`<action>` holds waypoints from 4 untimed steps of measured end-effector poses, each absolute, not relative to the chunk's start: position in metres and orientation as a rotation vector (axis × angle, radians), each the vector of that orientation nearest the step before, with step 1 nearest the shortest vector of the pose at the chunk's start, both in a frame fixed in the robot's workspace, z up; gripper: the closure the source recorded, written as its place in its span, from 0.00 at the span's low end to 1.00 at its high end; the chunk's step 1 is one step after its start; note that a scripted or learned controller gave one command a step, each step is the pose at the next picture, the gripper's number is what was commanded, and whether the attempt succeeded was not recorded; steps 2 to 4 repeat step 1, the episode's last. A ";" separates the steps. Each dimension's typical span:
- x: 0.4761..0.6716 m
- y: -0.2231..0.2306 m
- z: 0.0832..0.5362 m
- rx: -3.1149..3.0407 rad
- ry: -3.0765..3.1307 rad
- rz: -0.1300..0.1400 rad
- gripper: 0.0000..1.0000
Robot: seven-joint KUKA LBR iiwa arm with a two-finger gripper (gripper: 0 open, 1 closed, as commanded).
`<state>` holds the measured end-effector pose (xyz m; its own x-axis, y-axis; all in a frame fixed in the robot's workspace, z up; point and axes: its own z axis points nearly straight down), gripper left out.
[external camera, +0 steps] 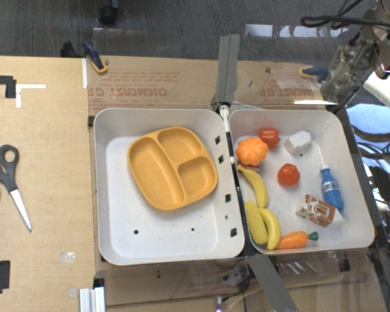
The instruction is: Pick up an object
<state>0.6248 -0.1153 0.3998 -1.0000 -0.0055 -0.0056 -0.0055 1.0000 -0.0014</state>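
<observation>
Light wood bench [39,174] carries two shallow white bins side by side, touching along a central divider. Under and behind the bins lies flattened brown cardboard [156,83] with reversed red print. Left bin [110,239] and right bin [357,236] both sit directly on that surface. Scissors [10,181] with grey handles lie on the bare wood at far left, blades pointing toward the lower right. Black L-shaped marks [3,83] sit near the top-left corner of the bench, another black mark [0,275] at lower left. A blue-and-yellow clamp [94,57] grips the cardboard's back-left edge. Small clear scrap [67,257] lies on the wood near the left bin's front corner.
</observation>
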 end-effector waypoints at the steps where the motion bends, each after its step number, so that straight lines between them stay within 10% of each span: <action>1: 0.621 -0.221 0.372 -0.453 3.104 -0.002 1.00; 4: 0.621 -0.221 0.372 -0.453 3.104 -0.002 1.00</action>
